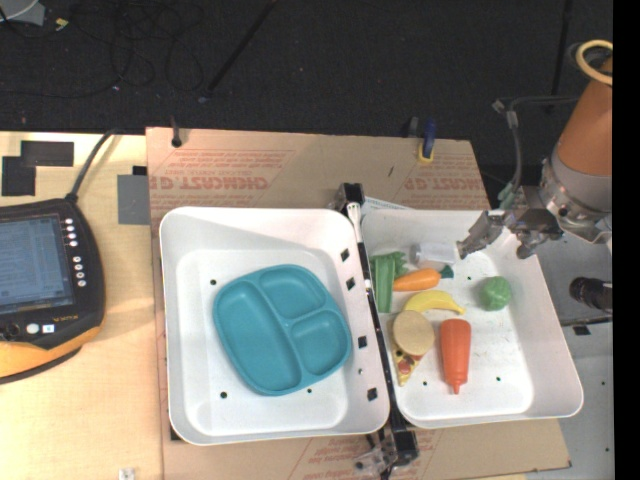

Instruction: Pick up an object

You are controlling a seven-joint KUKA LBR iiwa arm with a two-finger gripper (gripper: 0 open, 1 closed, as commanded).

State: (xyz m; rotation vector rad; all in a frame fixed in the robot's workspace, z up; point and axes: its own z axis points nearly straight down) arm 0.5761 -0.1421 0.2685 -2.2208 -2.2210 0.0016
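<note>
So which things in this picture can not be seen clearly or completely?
- Green vegetable, camera view: partly behind the divider between the bins.
- Flat item under the round bun: mostly covered, kind unclear.
- Arm: cut off by the right edge.
- Gripper: blurred, and too small to judge.
- Handheld screen: cut by the left edge, text unreadable.

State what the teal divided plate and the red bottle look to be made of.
Teal divided plate: likely moulded plastic, matte to satin; uniform colour, soft rounded compartment ridges. Red bottle: probably toy plastic, smooth and slightly glossy; even red colour, rounded shape, though the material cannot be confirmed by look alone.
</note>
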